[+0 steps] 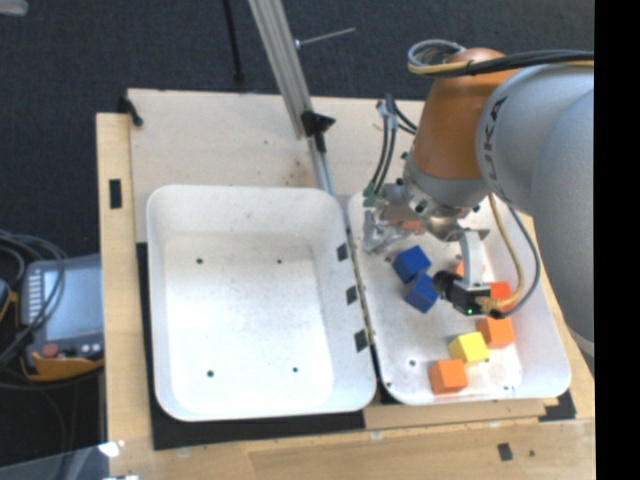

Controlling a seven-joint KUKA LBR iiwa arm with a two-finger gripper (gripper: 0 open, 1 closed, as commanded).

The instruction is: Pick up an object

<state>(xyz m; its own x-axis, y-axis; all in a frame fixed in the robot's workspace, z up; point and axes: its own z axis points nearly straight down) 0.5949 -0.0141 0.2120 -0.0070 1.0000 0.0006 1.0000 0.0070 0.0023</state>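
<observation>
Looking like a robotics lab or test cell: a grey industrial arm w/ an orange wrist band (470, 118) is reaching over a plain pale wooden bench (220, 128) that's carrying two shallow white plastic bins (250, 298), an angled aluminium extrusion pole (285, 58) is rising behind, and a grey handheld control pendant w/ cables (60, 313) is sitting on dark carpet (100, 28) at left.
</observation>
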